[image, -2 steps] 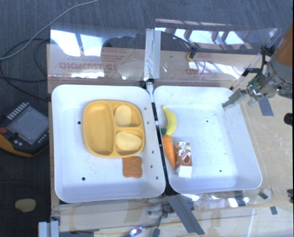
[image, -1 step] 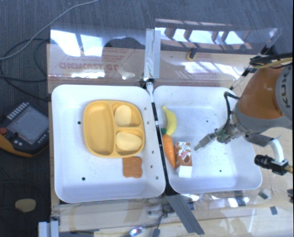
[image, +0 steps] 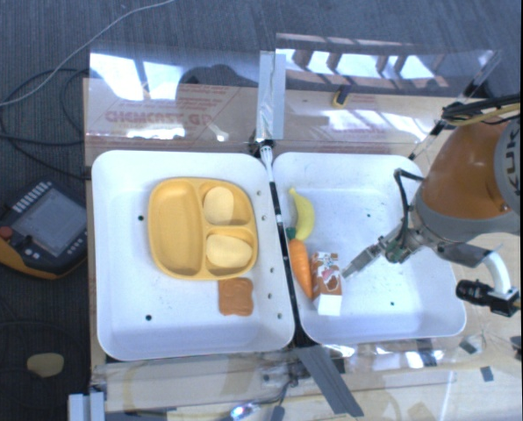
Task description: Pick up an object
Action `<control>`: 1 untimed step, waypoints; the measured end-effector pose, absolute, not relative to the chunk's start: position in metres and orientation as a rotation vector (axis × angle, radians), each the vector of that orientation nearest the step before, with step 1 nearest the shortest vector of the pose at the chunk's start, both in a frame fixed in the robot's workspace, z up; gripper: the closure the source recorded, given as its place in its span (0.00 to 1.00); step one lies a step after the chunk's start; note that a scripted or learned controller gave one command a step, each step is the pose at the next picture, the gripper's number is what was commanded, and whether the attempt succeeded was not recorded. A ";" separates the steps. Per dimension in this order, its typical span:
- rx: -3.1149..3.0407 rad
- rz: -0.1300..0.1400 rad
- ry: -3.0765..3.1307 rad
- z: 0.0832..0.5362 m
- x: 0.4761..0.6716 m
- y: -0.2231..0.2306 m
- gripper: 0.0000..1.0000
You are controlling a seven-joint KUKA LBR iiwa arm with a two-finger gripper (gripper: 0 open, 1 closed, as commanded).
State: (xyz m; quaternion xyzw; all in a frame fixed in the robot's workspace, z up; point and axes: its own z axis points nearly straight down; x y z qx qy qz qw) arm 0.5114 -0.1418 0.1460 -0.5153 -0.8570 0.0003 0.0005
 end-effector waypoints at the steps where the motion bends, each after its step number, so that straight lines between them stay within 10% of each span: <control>1: -1.251 -0.008 -2.915 0.119 0.525 -0.119 0.00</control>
